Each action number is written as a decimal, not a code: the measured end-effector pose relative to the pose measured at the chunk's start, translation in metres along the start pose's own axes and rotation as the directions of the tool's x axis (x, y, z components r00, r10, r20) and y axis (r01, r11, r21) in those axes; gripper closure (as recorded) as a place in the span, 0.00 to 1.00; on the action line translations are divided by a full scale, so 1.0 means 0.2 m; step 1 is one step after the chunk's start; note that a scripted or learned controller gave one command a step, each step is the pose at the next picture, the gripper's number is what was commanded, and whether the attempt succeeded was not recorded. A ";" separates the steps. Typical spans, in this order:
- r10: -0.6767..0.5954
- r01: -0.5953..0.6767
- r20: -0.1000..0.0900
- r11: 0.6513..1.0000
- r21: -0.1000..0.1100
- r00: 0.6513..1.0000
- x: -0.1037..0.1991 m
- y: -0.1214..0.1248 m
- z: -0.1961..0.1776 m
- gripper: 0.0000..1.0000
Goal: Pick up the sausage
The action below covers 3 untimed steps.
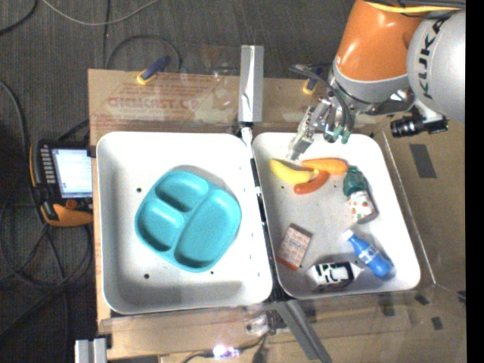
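Bright, even overhead light, white bins (113,225) washed pale, soft shadow beneath the blue divided plate (189,218), glare on the clear plastic sheet (189,89) behind, dim carpet edges, slight overall softness, faint barrel distortion.

A blue plate (189,218) with three parts sits in the left white bin (113,203). In the right white bin (393,195) lie a yellow banana (291,171), a small brown packet (295,246), a blue bottle (370,255), a black and white thing (333,272) and a green and white toy (358,195).
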State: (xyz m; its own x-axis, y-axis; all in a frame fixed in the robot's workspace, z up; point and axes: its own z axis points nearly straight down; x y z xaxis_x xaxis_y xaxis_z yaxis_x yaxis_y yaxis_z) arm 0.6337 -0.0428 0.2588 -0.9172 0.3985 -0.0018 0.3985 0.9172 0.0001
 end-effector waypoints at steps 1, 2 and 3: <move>-0.561 0.561 0.002 0.828 -0.002 0.828 0.14 -0.26 -0.08 1.00; -0.938 0.938 0.005 0.346 -0.001 0.346 0.29 -0.37 -0.21 1.00; -0.999 0.999 0.001 0.043 -0.003 0.043 0.48 -0.48 0.07 1.00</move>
State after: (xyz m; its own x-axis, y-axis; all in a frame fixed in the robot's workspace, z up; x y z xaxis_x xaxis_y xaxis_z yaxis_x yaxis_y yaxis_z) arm 0.5069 -0.0918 0.2451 -0.4377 -0.8991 -0.0016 -0.8991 0.4377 0.0014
